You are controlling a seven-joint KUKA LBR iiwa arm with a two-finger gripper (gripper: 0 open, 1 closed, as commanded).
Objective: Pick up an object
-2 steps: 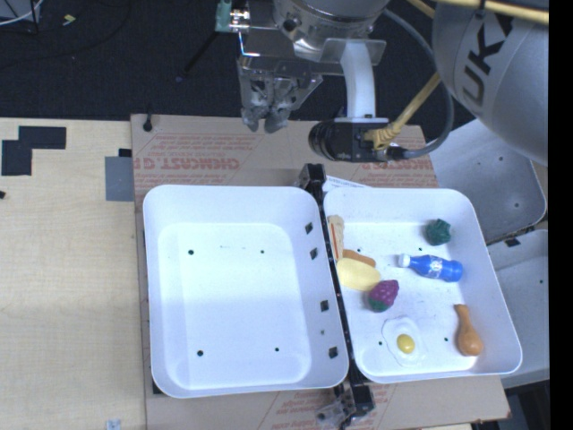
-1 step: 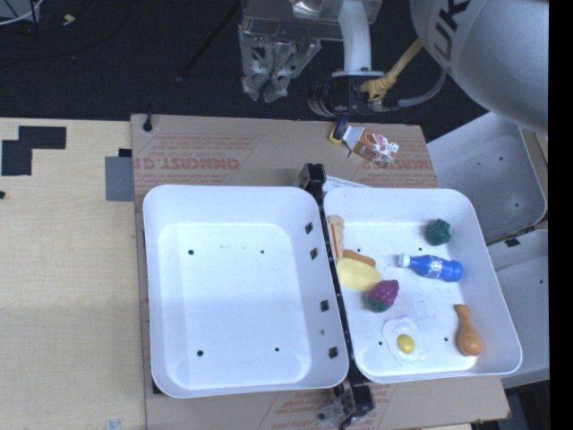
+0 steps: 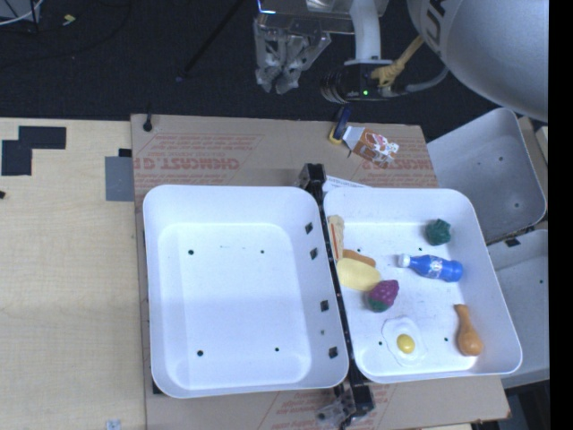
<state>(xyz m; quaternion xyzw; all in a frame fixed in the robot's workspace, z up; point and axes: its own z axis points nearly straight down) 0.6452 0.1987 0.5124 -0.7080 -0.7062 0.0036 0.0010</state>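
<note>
The right-hand white bin [image 3: 488, 240] holds the small toy objects. A blue bottle [image 3: 432, 267] lies on its side near the middle, with a dark green lump [image 3: 438, 232] just above it toward the far wall. At the bin's left side sit a yellow lemon-shaped piece [image 3: 357, 275], touching a magenta berry-like piece [image 3: 383, 295]. A toy fried egg [image 3: 404, 339] lies near the front edge, and an orange drumstick-shaped piece [image 3: 466, 331] rests by the front right corner. The left white bin [image 3: 170, 240] stands directly beside it. Both sit on a brown cardboard sheet [image 3: 233, 155] on the counter [image 3: 63, 267]. The gripper [image 3: 284, 76] hangs high beyond the far edge of the bins, well apart from every object; its fingers point downward, close together, with nothing between them.
</note>
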